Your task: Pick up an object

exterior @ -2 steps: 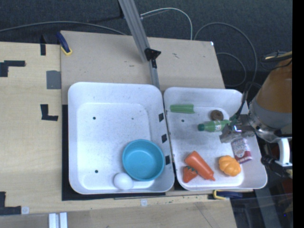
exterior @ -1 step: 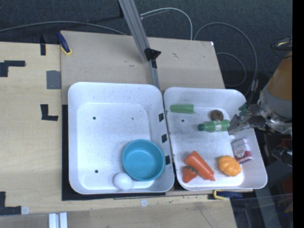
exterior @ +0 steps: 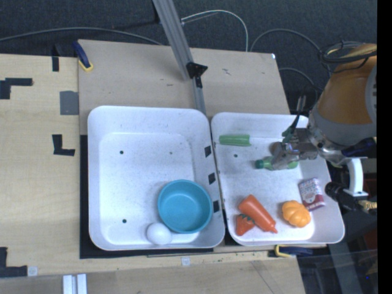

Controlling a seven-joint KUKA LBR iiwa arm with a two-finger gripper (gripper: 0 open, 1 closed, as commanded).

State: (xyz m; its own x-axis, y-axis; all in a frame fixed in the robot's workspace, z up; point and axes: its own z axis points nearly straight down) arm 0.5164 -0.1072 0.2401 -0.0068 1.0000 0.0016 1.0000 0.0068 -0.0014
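In the right bin [exterior: 245,124] my gripper [exterior: 284,156] hangs low over the middle. A small green object [exterior: 267,163] lies right beside it, its right end hidden under the gripper. Whether it is gripped I cannot tell. A green cylinder [exterior: 234,140] lies at the bin's back left. An orange carrot [exterior: 258,213] and a small red piece [exterior: 244,225] lie at the front. To their right sits an orange rounded toy [exterior: 296,213], and a red and white packet [exterior: 311,192] leans on the right wall.
The left bin [exterior: 122,158] holds a blue bowl [exterior: 184,205] at its front right and a white ball [exterior: 159,233] touching the bowl. A grey pole [exterior: 177,35] slants in from the top and ends at the seam between the bins.
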